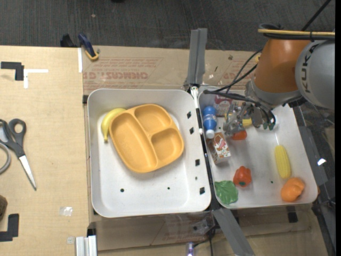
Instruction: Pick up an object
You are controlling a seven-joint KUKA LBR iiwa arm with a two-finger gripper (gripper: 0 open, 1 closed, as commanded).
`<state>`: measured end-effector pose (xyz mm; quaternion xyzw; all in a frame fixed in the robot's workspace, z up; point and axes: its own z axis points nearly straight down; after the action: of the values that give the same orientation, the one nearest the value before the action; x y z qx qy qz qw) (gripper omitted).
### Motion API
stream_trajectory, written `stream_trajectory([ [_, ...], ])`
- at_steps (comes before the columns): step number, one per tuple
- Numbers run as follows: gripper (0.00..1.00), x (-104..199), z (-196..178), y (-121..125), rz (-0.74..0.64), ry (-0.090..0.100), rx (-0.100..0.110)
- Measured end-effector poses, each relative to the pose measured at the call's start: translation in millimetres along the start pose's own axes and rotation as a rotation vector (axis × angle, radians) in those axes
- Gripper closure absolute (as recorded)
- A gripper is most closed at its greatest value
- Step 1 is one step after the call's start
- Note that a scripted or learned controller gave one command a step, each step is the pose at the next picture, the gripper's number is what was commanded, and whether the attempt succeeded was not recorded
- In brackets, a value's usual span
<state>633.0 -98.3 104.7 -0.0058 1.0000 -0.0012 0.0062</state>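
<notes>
A desk [42, 143] carried two white bins. The left bin [144, 196] held a yellow divided plate [145, 137]. Over the right bin [266, 193], the gripper [234, 122] hung low beside a blue bottle [209, 118], apparently reaching to grasp; whether it gripped anything could not be told. Next came closing and lifting. Cardboard lettering read backwards, illegible

glossy plastic tray [146, 137], matt wood bench [42, 143]
</notes>
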Motion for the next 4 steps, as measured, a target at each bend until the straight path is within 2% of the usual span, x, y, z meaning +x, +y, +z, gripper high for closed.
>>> stream_trajectory([
  [1, 1.0, 72.1, -88.4, 13.2, 0.16, 0.011, -0.001],
  [2, 0.0, 72.1, -88.3, 13.2, 0.16, 0.01, -0.001],
  [3, 0.0, 52.0, 7.3, -1.6, 0.37, 0.01, 0.0],
  [4, 0.0, 6.1, 10.9, -21.1, 0.608, 0.015, 0.002],
])
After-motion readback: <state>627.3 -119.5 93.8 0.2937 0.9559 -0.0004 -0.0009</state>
